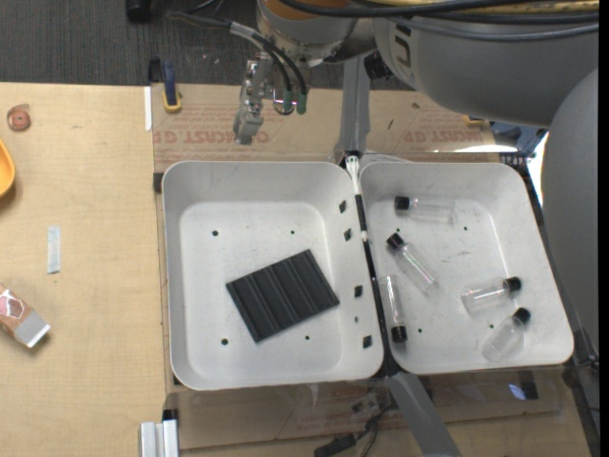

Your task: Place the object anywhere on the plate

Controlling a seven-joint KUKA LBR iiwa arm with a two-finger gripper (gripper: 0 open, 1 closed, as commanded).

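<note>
The arm [457,27] comes in from the top right. Its gripper [249,122] hangs above the tabletop [86,208], just behind the back edge of the left bin [181,255]. It is too small and blurry to tell if it is open or closed. Nothing can be seen in it.

The left bin holds a dark ribbed plate [283,294]. The plate lies flat and turned at a slant, near the middle of the bin. Nothing sits on it.

The right bin [538,255] holds five clear tubes with black caps. One tube [421,209] is near the back. One tube [409,261] lies just below it. One tube [393,309] lies along the left wall. Two more, a tube [490,296] and a tube [504,336], are near the front right corner. All the tubes are well apart from the plate.

On the tabletop, left of the bins, is a small flat strip [53,250].
</note>
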